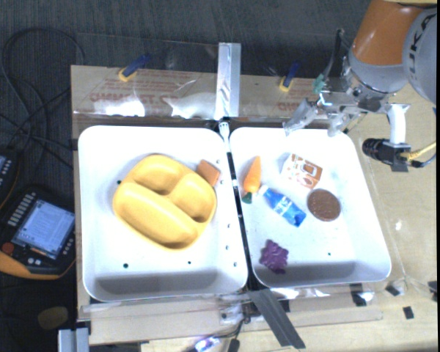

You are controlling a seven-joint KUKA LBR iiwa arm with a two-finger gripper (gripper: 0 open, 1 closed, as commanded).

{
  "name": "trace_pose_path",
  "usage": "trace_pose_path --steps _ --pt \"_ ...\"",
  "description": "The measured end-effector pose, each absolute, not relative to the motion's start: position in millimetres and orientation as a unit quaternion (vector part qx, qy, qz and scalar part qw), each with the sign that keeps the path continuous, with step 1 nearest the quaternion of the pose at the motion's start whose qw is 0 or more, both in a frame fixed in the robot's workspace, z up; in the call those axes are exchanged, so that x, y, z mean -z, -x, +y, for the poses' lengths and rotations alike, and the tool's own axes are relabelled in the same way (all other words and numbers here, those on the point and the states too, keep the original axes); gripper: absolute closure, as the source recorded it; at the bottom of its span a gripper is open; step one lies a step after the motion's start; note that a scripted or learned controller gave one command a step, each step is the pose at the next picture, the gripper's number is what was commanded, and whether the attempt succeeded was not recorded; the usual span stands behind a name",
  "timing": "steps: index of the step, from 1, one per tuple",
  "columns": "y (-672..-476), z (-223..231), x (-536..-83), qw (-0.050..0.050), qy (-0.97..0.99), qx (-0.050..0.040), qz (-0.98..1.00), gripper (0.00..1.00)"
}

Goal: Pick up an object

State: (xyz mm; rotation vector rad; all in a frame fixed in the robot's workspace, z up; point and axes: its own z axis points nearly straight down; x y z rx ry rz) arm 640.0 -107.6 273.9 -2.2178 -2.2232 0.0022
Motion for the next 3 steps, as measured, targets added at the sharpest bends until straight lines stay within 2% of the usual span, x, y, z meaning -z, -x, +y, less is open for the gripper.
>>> trace_pose_path --steps 1,2,3 --pt "-666.3 -76.8 -204.8 0.001 0.757 -0.0012 -0.653 0.00" --pt "-661.1 -100.8 -121.4 -0.012 0.715 0.0080 -0.699 0.00" --pt "-663.9 -89.6 -184.1 -0.001 0.660 -0.0012 -0.751 0.00"
